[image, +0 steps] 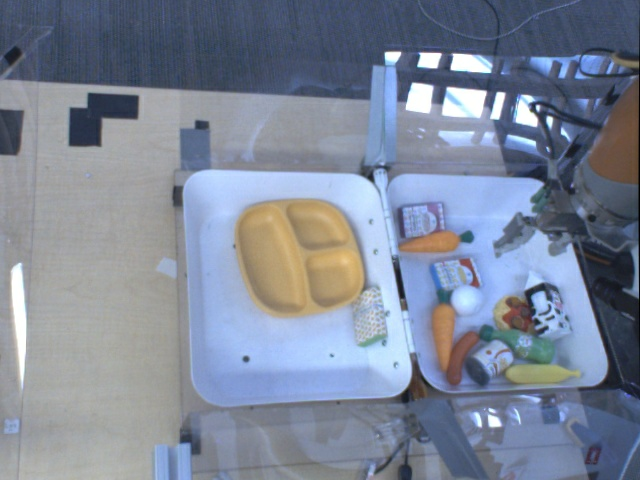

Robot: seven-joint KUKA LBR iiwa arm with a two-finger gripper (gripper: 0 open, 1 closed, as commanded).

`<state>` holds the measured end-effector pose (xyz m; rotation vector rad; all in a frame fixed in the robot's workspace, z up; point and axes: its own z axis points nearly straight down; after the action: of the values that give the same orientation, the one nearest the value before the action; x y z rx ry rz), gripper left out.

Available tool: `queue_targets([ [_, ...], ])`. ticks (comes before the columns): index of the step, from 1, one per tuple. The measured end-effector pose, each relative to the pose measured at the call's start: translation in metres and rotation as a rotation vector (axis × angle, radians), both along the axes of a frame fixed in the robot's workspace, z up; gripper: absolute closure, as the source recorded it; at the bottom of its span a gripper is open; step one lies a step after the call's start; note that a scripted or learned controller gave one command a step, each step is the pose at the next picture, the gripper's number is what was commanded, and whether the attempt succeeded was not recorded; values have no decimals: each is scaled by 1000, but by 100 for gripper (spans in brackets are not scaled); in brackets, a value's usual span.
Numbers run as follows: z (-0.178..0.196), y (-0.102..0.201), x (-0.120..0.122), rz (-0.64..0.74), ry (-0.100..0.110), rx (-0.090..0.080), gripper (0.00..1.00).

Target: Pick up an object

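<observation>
My gripper [534, 238] hangs over the upper right part of the right bin [488, 193], fingers spread, open, with nothing between them. Below it in that bin lie a maroon box [422, 218], a carrot [432, 241], a blue and red packet [455, 272], a white ball [466, 299], a second carrot [443, 335], a red sausage [462, 356], a can [488, 361], a green bottle [522, 344], a banana [542, 374] and a black-and-white cow-patterned item [547, 311]. The cow-patterned item lies nearest the gripper, just below it.
The left bin [215, 368] holds a yellow divided plate [300, 255] and a small patterned pouch [370, 317] by its right wall. A metal frame and cables [520, 98] stand behind the right bin. The arm's orange band [620, 138] is at the right edge.
</observation>
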<state>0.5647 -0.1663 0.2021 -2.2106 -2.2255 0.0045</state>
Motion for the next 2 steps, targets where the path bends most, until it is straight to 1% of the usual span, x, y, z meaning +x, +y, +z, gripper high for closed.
queue_targets([
  [1,-103,56,9,19,-15,-3,0],
  [2,-93,55,11,20,-19,-4,100],
])
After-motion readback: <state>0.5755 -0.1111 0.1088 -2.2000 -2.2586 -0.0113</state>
